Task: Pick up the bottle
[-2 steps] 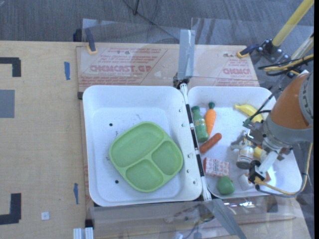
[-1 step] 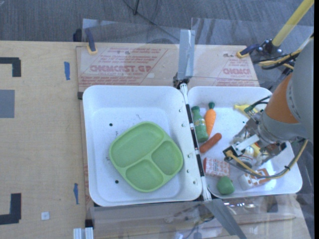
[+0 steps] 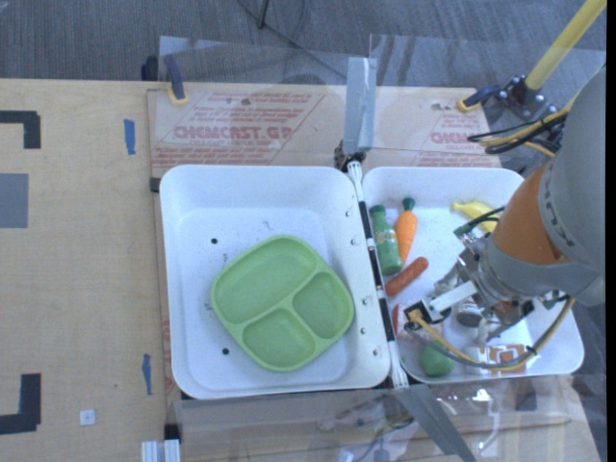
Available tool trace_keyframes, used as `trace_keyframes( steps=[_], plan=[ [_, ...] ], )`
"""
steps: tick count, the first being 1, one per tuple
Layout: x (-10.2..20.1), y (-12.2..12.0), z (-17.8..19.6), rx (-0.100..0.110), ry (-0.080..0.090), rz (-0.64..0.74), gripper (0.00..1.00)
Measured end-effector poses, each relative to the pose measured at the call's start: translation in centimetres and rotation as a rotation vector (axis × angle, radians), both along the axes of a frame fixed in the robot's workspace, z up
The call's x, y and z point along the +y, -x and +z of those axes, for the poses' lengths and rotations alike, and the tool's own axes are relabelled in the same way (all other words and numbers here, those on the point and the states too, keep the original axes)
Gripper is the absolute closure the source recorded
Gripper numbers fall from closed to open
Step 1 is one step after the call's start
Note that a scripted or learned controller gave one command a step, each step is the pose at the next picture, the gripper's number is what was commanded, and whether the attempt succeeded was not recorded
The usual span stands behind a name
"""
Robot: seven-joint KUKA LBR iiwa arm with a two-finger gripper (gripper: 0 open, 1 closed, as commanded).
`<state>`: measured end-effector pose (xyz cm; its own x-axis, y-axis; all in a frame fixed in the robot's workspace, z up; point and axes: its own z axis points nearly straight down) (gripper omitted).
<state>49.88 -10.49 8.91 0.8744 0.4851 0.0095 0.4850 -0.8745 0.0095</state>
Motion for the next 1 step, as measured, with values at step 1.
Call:
trace_keyframes(
  steps=[1],
  plan=[
    [-5.63,-4.63,-0.16,0.006,-0.004,-0.301,0.0]
  ],
)
